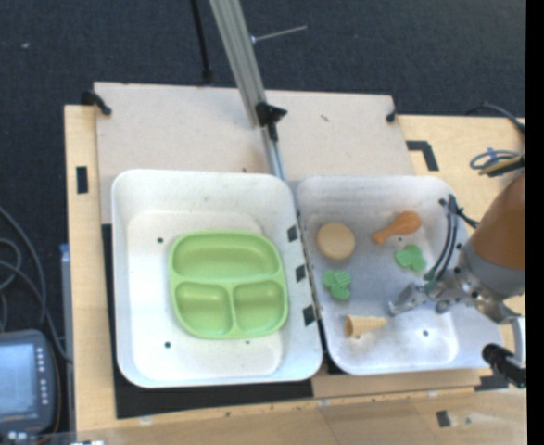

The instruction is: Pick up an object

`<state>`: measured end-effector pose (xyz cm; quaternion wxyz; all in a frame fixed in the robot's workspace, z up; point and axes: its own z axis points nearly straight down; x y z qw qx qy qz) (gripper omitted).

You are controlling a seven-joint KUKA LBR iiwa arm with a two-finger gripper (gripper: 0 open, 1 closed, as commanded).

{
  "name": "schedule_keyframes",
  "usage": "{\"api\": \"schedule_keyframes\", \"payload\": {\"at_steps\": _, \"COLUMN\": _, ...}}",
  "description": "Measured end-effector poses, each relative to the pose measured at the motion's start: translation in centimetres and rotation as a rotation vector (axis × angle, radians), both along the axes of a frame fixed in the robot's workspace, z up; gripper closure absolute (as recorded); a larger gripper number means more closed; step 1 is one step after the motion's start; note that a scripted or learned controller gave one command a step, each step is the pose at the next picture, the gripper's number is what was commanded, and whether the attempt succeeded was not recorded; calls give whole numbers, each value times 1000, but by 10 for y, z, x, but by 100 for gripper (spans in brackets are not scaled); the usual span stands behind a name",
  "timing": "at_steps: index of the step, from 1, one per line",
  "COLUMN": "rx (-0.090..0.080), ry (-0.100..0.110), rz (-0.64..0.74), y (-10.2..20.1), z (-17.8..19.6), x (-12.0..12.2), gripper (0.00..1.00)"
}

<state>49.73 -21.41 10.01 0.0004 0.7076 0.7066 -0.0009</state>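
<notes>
Objects for picking lie loose in the right bin, five in all: one tan round bun toward 10 o'clock on the bin floor, one orange drumstick-shaped piece at about 12 o'clock, two green leafy pieces, and one ice-cream cone lying on its side at about 7 o'clock. Of the greens, the darker one sits at 9 o'clock, just below the bun, and the other sits near the centre, just below the drumstick. All five lie apart from one another.

The gripper is low inside this bin, at about 4 o'clock from its centre, pointing toward 9 o'clock. Its metal tip lies between the centre green and the cone, close to both, with nothing seen between its fingers; whether they stand apart or together I cannot tell. The arm comes in from 3 o'clock, its orange band above the bin's right rim, with cables running along the wrist.

The left bin holds one green divided tray with three compartments. A slanted metal pole rises at 12 o'clock, behind the seam between the two bins.
</notes>
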Motion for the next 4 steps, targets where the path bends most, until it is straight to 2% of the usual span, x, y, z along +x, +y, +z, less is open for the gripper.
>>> {"api": "schedule_keyframes", "payload": {"at_steps": 1, "rx": -1, "ry": -7, "rz": -5, "y": -1, "z": 12, "x": 2, "gripper": 100}}
{"api": "schedule_keyframes", "payload": {"at_steps": 2, "rx": -2, "ry": -9, "rz": -3, "y": -3, "z": 69, "x": -6, "gripper": 100}}
{"api": "schedule_keyframes", "payload": {"at_steps": 4, "rx": -2, "ry": -9, "rz": 6, "y": -4, "z": 180, "x": 15, "gripper": 100}}
